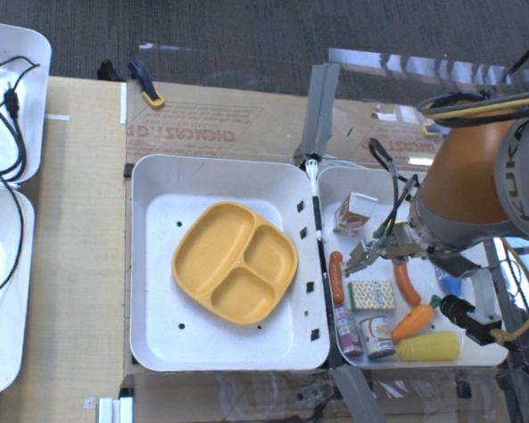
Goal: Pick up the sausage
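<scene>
Camera view: two white bins on the counter (pixel 75 239), arm over the right bin.

Left bin (pixel 150 333) held a yellow divided plate (pixel 234 262). Right bin (pixel 497 357) held, from its left wall outward, the sausage (pixel 336 276) lying lengthwise along that wall, a small can (pixel 379 337), a checkered packet (pixel 370 295), a second reddish sausage-shaped piece (pixel 407 283), a carrot (pixel 412 322) and a yellow corn cob (pixel 430 347). The hand (pixel 362 259) hung just right of the sausage, fingers slightly apart, nothing between them. A small box (pixel 355 213) stood behind.
</scene>
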Controlling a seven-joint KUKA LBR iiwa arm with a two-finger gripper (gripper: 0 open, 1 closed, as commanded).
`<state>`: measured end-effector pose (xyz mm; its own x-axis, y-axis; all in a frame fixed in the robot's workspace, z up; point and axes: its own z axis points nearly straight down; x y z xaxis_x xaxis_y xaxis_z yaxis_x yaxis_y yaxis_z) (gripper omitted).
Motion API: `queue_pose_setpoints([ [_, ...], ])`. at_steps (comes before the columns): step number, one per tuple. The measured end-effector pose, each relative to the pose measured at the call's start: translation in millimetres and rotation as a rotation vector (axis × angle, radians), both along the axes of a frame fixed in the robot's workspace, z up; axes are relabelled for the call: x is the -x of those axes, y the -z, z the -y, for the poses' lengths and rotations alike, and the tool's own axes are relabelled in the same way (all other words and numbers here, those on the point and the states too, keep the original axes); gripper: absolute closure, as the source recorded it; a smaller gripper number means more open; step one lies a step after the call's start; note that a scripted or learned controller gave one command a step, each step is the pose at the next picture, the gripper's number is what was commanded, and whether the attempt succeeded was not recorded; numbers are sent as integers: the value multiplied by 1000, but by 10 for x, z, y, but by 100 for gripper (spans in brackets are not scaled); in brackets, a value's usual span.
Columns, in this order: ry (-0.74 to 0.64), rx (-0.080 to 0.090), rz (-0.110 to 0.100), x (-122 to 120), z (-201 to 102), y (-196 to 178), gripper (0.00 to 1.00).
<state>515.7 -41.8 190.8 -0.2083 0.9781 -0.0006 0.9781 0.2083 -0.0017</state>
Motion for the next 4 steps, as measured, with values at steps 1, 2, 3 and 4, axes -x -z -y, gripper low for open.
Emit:
queue_pose_setpoints([
  [1,0,0,0,0,0,0,0],
  [2,256,2,0,376,-228,-761,0],
  [3,91,0,-2,385,435,-148,0],
  [4,148,2,16,185,799,940,0],
])
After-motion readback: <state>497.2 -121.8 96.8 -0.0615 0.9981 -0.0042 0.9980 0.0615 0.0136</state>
